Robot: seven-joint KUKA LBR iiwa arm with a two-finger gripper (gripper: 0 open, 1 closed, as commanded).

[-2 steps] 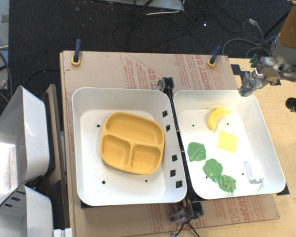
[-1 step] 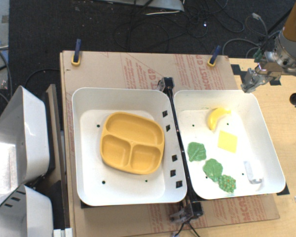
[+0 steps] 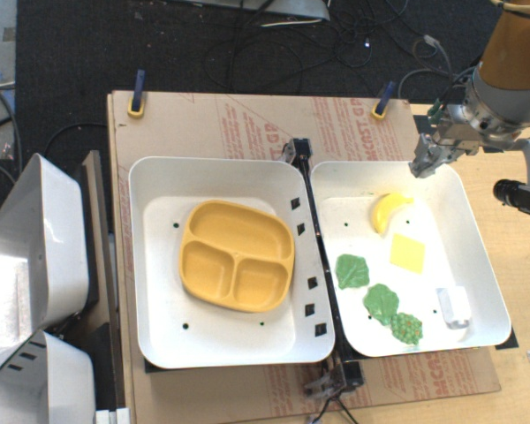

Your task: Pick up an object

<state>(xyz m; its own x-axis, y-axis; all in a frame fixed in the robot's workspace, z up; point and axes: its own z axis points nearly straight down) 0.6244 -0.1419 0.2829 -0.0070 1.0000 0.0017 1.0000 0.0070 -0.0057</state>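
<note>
From my feed, the arm comes in from the right, its orange band high in the corner, and the jaws hang over the far edge of the right bin, just beyond the yellow banana-shaped piece. I can't make out how the jaws stand; they read as a small grey cluster, and I see nothing between them. The right bin carries all the loose items: the yellow banana-shaped piece lies near the far side, a flat yellow square sits just beside it toward the near side, a green leaf piece lies left of the square, a second green leaf piece lies nearer to me, and a bumpy green cluster touches or nearly touches that second leaf. A small white block rests near the bin's right wall, hard to tell from the white floor. In the left bin a yellow divided tray lies flat with three compartments, slightly turned. The two bins sit side by side on a cardboard sheet on the counter, joined by a black strip along the seam. Two clamps hold the cardboard's far edge.
</note>
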